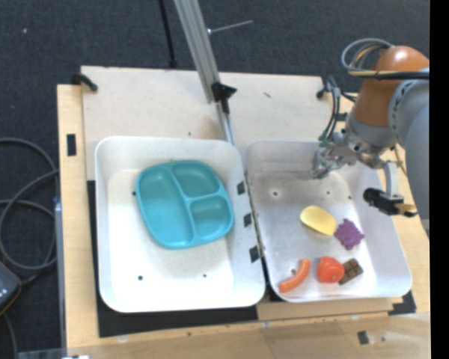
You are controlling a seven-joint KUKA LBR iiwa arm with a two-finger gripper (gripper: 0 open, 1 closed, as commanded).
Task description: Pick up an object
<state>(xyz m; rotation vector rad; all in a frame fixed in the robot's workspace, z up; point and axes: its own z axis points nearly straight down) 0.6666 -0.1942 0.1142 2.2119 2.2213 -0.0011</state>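
While the hand (pixel 323 163) hangs low over the far end of the right bin (pixel 284 163), its spread cannot be told from this slanted view, and nothing shows in its grip. Any of the small toy foods would serve the task, and all lie nearer the camera than the hand, toward the bin's front. Closest to it is the yellow piece (pixel 317 220), smooth and rounded, probably light hollow plastic; it looks slippery, so a pinch across its narrow width seems safest. Just beside that, on the arm's side, sits the purple grape cluster (pixel 349 234), knobbly and likely easier to grip. Further from the hand lie the red tomato (pixel 329 270), touching the brown block (pixel 351 271), and the orange carrot (pixel 295 275) near the front wall, thin enough to roll away. Across from the hand, the left bin (pixel 112 275) on the bench (pixel 135 88) carries a teal divided plate (pixel 184 203). No brand, label or writing is readable anywhere.
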